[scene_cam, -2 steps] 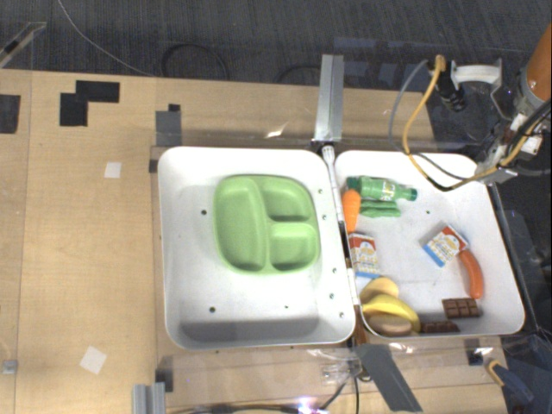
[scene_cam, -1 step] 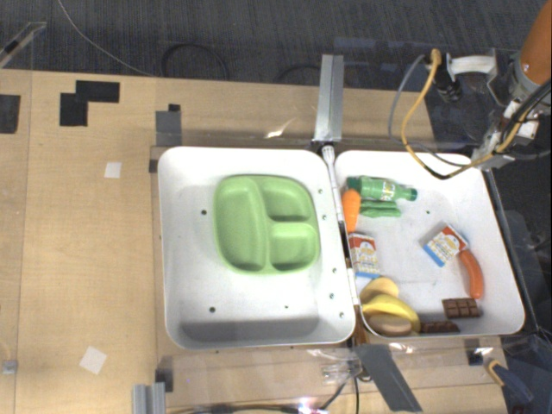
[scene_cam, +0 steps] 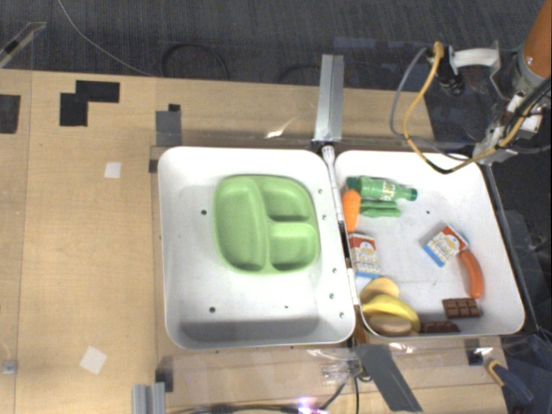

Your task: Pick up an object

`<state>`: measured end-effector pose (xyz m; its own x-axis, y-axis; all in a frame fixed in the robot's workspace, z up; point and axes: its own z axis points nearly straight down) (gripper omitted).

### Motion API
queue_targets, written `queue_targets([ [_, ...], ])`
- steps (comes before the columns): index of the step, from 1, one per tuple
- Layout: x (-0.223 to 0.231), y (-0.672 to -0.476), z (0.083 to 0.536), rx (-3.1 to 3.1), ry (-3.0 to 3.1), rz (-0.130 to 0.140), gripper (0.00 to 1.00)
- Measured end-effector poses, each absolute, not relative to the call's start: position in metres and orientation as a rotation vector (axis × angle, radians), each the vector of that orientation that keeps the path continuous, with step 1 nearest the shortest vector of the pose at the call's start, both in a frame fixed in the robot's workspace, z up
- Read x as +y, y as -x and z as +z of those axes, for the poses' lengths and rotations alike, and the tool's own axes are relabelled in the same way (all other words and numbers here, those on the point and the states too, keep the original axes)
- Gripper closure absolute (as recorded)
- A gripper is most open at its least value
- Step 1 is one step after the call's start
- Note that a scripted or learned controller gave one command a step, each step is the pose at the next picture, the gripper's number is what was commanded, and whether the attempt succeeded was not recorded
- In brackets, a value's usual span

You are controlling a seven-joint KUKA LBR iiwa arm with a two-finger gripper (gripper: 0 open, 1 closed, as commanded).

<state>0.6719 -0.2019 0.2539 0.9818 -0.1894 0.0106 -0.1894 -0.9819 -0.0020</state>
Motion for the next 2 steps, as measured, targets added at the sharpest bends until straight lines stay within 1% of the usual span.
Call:
queue_targets([
  [1,-0.207,-0.575,0.222,0.317,3.124,-0.002,1.00],
  [2,-0.204,-0.578,0.234,0.309,3.123,-0.009,1.00],
])
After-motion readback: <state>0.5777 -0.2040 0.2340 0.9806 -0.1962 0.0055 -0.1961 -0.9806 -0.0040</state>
